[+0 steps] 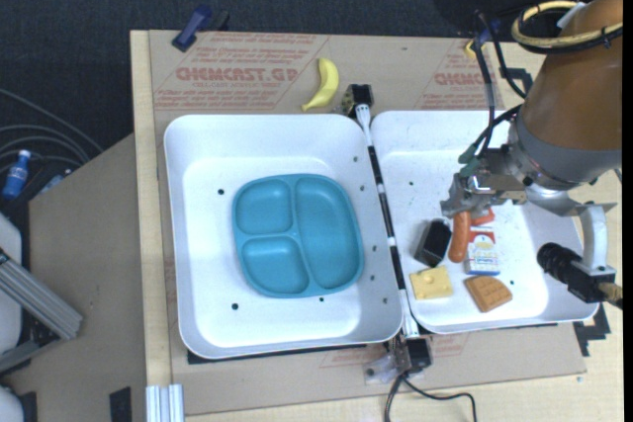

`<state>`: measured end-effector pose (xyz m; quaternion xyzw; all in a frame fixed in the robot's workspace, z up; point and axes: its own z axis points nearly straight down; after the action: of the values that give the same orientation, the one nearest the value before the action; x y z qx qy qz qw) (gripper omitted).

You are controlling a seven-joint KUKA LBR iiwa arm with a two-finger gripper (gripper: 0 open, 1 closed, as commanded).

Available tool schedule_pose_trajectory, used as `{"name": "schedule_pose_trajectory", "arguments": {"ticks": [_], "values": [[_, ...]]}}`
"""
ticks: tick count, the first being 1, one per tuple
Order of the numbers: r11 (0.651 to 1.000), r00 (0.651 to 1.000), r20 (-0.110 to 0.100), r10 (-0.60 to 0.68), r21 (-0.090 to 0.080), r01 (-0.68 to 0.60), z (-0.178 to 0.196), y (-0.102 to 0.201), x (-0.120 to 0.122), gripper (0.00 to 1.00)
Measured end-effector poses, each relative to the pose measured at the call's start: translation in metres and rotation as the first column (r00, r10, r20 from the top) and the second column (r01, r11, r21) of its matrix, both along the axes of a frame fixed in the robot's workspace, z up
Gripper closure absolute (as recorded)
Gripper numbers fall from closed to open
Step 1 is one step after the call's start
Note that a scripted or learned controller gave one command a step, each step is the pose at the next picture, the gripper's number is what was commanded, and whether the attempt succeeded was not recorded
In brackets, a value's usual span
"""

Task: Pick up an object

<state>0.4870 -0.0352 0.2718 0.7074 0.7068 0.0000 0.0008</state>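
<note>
camera view: gripper [473, 200] poised over right bin [415, 138], finger state can't tell; orange sausage-like toy [460, 237] just at its 6 o'clock. reach step; next likely a straight descent onto it

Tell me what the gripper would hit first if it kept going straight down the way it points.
Probably the orange hot-dog-like piece directly under the gripper in the right bin, with the black block just beside it. Depth is unclear from this slanted view.

Robotics lab, bench [247, 64], loose cables [40, 128]
</note>
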Motion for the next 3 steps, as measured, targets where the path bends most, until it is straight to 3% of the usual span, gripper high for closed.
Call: {"name": "schedule_pose_trajectory", "arguments": {"ticks": [1,2,3], "values": [[1.0,1.0,-0.005,0.001,0.002,-0.001,-0.024,0.033,-0.008,1.0],[1.0,1.0,0.0,0.0,0.0,0.0,-0.012,-0.013,0.041,1.0],[1.0,1.0,-0.004,0.0,0.002,0.0,0.001,-0.01,-0.008,1.0]]}}
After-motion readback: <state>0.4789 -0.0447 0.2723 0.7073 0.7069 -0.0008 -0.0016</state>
